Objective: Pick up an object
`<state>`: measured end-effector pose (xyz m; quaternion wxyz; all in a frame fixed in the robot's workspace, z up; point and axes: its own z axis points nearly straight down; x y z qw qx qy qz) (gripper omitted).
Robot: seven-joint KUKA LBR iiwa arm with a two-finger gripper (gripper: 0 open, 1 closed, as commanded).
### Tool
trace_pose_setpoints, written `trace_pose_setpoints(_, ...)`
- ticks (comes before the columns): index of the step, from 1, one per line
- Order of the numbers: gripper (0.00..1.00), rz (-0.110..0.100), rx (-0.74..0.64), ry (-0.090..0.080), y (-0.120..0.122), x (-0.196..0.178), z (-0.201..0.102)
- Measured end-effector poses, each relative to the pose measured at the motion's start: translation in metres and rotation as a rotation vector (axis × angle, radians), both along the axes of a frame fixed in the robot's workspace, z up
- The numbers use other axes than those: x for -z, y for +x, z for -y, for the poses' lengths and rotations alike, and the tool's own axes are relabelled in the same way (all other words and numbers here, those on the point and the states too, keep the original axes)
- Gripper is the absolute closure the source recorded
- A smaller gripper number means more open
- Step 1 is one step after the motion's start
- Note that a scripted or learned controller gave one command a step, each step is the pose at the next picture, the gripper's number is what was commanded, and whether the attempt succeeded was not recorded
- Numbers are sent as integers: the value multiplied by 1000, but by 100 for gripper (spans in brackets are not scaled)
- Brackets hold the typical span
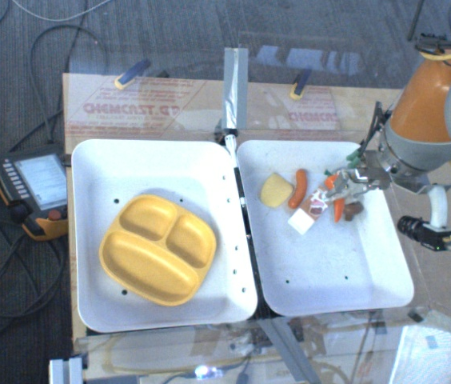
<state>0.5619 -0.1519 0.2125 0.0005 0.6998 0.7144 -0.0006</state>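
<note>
At the right edge of the bench, the arm (pixel 429 110) reaches in over the right bin (pixel 369 286), its orange band above a grey wrist that tilts down and to the left. The gripper (pixel 344 184) hangs low over the bin's upper right part, right on top of a small cluster of toy food; whether its tips are spread or pressed together cannot be told from this slant, and nothing can be seen pinched between them.

Both bins are shallow, white and smooth, with rounded corners, two in all, set side by side. The left bin (pixel 97 166) carries one yellow plastic tray (pixel 157 248), glossy, with three moulded compartments.

The right bin holds the small pieces (about six, though those under the gripper crowd together). One pale yellow rounded lump (pixel 275 190) lies near the bin's left wall. Just beside it is one orange sausage-shaped piece (pixel 297 188), lying roughly upright in the view. Below that sits one white cube-like block (pixel 301 221), touching a small red-and-white piece (pixel 317 204). One slim orange carrot-like piece (pixel 338 210) and one dark brown lump (pixel 353 210) lie directly under the gripper.
</note>
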Motion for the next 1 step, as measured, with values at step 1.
trace_pose_setpoints(1, 100, 0, -104, -1, 58, -39, -58)
